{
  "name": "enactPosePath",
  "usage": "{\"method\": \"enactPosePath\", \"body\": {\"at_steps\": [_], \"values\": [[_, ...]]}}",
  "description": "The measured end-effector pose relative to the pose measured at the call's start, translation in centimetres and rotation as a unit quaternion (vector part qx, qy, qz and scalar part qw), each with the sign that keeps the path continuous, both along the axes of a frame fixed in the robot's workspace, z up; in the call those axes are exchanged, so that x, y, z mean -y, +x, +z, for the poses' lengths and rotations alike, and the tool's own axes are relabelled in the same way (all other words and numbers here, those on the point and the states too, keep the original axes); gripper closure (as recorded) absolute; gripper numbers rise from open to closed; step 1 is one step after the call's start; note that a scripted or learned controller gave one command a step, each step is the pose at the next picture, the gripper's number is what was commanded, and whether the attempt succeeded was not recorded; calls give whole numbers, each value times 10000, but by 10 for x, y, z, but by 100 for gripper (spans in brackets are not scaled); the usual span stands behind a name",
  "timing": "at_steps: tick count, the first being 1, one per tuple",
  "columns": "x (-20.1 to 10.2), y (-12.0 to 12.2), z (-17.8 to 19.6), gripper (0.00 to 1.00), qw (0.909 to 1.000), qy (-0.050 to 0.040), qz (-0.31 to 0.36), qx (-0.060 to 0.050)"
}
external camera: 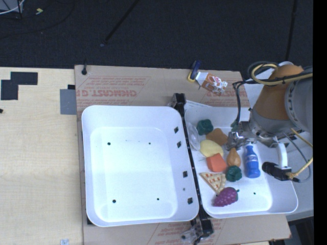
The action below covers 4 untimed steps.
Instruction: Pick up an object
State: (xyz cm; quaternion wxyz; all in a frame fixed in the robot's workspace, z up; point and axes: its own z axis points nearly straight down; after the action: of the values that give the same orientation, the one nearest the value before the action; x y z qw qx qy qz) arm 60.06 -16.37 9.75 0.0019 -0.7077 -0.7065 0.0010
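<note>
white left bin (97, 137) bare; right bin (276, 200) crowded with toy food. blue bottle (251, 161) lies just below-right of claw (238, 137), long axis running up-down in view. claw hovers low among items; cannot tell its state.

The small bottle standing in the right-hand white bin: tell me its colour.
The small bottle is blue with a white cap, seen clearly in the camera view, just below the gripper.

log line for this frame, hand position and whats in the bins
arm: over right bin | hand: low among toys, above orange piece, beside blue bottle | grasp: unclear | nearby: yellow piece, purple grapes
</note>
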Motion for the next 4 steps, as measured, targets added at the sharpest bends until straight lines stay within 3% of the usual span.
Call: {"method": "enactPosePath", "body": {"at_steps": [1,2,3,4], "values": [[-21,14,-10,100,10000,-7,16,17],[-17,-16,-10,100,10000,-2,6,-2],[41,10,127,100,9999,-46,-3,91],[-43,-48,91,100,10000,17,25,-25]]}}
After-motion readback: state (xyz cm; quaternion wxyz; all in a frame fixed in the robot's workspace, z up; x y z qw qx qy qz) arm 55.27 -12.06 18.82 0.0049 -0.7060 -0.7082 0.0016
